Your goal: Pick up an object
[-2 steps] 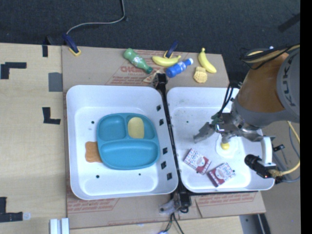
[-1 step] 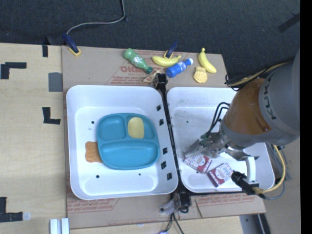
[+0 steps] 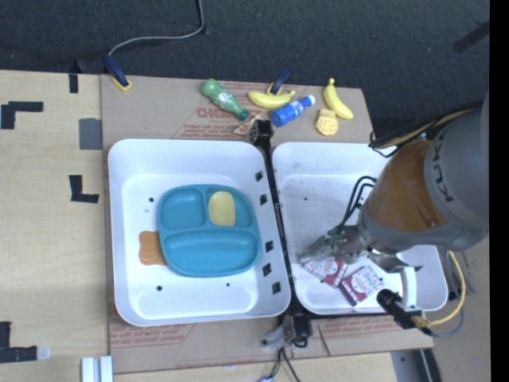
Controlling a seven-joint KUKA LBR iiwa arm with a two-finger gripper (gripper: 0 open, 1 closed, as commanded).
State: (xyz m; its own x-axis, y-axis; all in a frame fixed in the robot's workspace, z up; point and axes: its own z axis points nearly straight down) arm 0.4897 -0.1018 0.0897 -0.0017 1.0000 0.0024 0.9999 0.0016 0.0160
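The grey arm with its orange band [image 3: 406, 189] reaches over the right bin [image 3: 318, 173] from the right. Its gripper [image 3: 338, 243] hangs low over the bin floor near the front, just above a small heap of flat packets. One packet is red and white [image 3: 328, 270], another is dark red with a white label [image 3: 360, 283]. The wrist hides the fingertips, and nothing shows between them. In the left bin [image 3: 131, 293] lies a blue divided plate [image 3: 208, 231] with a yellow oval piece [image 3: 222, 208] in its upper right compartment. An orange flat piece [image 3: 149, 248] pokes out from under the plate's left side.
Behind the bins on the cardboard lie a green bottle [image 3: 224, 99], two yellow bananas [image 3: 270, 99] [image 3: 337, 100], a blue bottle [image 3: 291, 111] and a yellow corn piece [image 3: 325, 122]. A black divider [image 3: 270, 205] runs between the bins. Cables trail at the arm's lower right.
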